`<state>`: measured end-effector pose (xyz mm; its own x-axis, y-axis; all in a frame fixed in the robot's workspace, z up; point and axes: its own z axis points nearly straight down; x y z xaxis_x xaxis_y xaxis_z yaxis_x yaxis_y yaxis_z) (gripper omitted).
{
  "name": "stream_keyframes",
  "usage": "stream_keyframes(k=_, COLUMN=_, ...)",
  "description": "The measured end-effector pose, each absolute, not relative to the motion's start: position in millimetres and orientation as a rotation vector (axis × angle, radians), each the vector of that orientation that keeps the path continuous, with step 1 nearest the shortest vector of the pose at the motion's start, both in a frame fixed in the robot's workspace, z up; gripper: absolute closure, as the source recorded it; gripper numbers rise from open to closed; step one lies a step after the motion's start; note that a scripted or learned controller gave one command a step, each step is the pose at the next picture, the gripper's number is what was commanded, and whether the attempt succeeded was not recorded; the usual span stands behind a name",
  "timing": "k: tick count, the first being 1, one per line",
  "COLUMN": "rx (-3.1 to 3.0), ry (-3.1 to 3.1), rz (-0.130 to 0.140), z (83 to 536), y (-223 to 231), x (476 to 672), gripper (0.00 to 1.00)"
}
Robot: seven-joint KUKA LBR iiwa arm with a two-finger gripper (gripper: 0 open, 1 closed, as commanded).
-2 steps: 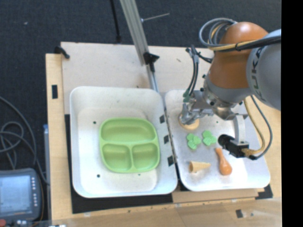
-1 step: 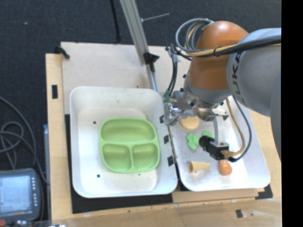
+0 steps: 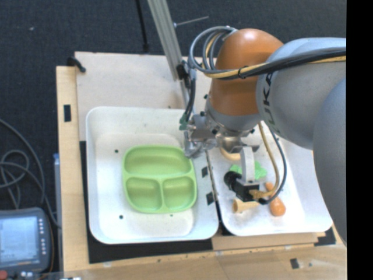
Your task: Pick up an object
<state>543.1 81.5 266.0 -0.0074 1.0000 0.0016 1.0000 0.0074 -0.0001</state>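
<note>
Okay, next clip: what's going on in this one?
The grey KUKA arm reaches in from the right, and its gripper sits low over the divide between the two bins, at the top right corner of a green sectioned tray lying in the left bin. Nothing is visibly held. In the right bin lie a small green item, an orange one and a tan wooden piece.

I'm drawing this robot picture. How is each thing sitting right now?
Green plate: flat, right way up, in the left bin.
Gripper: low by the plate's upper right corner; touching, cannot tell.
Orange toy: lying in the right bin.
Green toy: in the right bin, partly hidden by the arm.
</note>
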Motion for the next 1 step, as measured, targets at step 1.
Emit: stream_keyframes(k=1, rx=-2.218, ry=-2.225, rz=0.000, z=266.2, y=78.8, x=543.4, gripper=0.00)
